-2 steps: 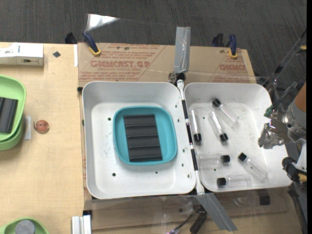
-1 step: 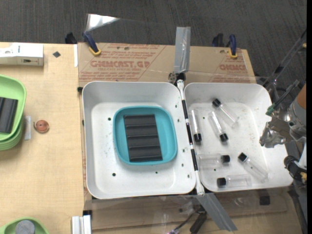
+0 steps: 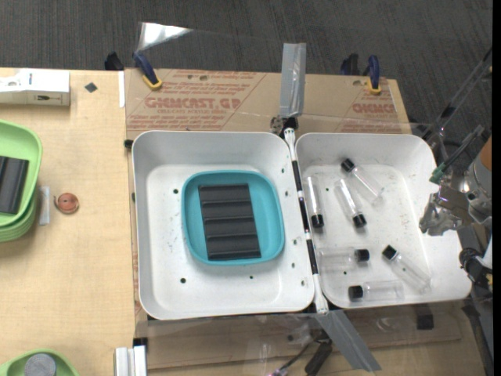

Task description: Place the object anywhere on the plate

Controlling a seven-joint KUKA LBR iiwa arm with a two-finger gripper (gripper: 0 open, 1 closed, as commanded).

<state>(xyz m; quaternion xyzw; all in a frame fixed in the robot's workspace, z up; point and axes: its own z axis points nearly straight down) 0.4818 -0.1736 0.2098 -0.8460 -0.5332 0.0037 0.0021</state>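
Clear plastic vials with black caps (image 3: 348, 202) lie scattered in the right-hand shallow white bin (image 3: 415, 149), none of them on the plate. At far left, a light green plastic tray (image 3: 23, 143) sits on the wooden bench (image 3: 86, 288), with a small copper-coloured disc (image 3: 67, 202) just beside it. The left white bin (image 3: 156, 288) holds a teal, rounded-square plate (image 3: 192, 210) carrying a black ribbed block (image 3: 228, 222). At the right bin's outer edge hangs the metal gripper (image 3: 438, 214), apart from the vials; whether it is spread or closed cannot be told.
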